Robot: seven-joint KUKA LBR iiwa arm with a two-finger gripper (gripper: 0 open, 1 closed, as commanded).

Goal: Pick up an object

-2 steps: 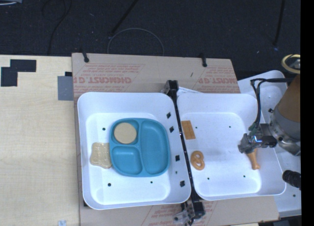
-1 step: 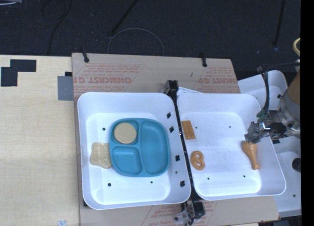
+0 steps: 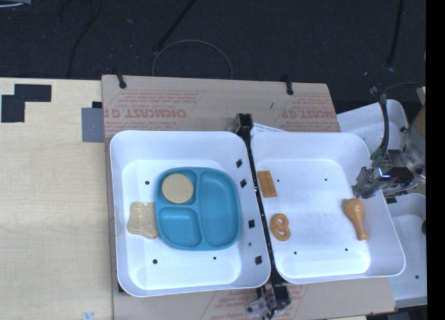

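Note:
In the right bin (image 3: 327, 270), a tan toy chicken drumstick (image 3: 357, 218) lies near the right wall. A small brown pretzel (image 3: 280, 227) rests near the bin's left wall, and an orange rectangular cracker (image 3: 265, 184) lies above it. My gripper (image 3: 366, 182) hangs at the right bin's right rim, just above and to the right of the drumstick's thick end. Nothing is visibly held in it.
The left bin (image 3: 132, 270) holds a blue divided plate (image 3: 208, 232) with a round tan biscuit (image 3: 176, 188) in its upper-left compartment. A pale toast-like slice (image 3: 142, 220) lies against the plate's left side. Cables and white hardware (image 3: 396, 124) crowd the right edge.

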